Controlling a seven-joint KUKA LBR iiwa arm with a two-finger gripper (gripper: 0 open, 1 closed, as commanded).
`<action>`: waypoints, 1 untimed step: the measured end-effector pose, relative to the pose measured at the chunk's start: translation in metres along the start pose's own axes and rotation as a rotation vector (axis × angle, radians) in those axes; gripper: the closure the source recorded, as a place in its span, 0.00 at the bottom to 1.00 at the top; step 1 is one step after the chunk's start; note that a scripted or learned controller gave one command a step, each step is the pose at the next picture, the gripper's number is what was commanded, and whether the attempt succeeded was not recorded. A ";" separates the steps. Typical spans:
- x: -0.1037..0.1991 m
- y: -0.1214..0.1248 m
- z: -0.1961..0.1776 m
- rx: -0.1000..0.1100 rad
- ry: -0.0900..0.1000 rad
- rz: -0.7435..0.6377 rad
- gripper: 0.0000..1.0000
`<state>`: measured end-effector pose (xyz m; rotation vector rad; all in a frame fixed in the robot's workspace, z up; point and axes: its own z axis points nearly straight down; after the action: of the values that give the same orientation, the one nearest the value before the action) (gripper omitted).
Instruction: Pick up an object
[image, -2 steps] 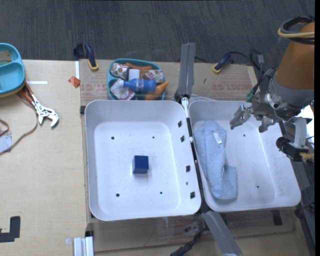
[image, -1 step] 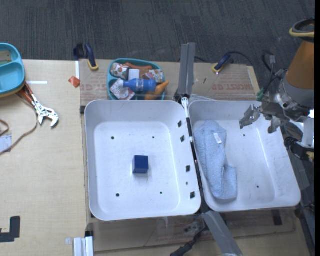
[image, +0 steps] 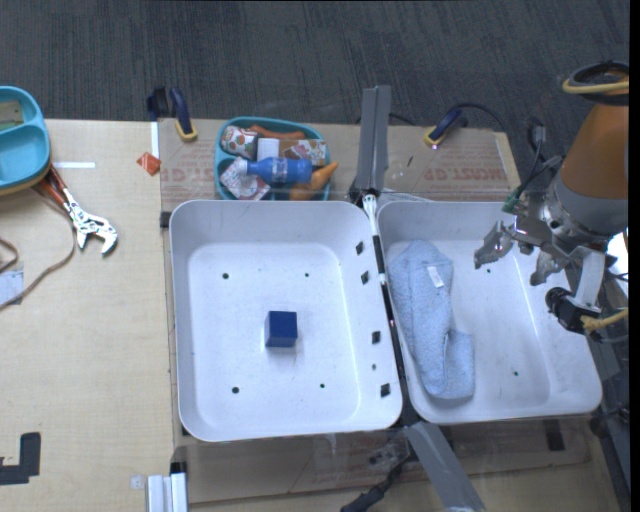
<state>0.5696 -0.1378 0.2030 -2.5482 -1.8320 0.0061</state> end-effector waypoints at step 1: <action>-0.011 0.017 0.051 -0.002 0.000 -0.133 0.00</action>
<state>0.5823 -0.1539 0.1514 -2.4218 -1.9980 0.0046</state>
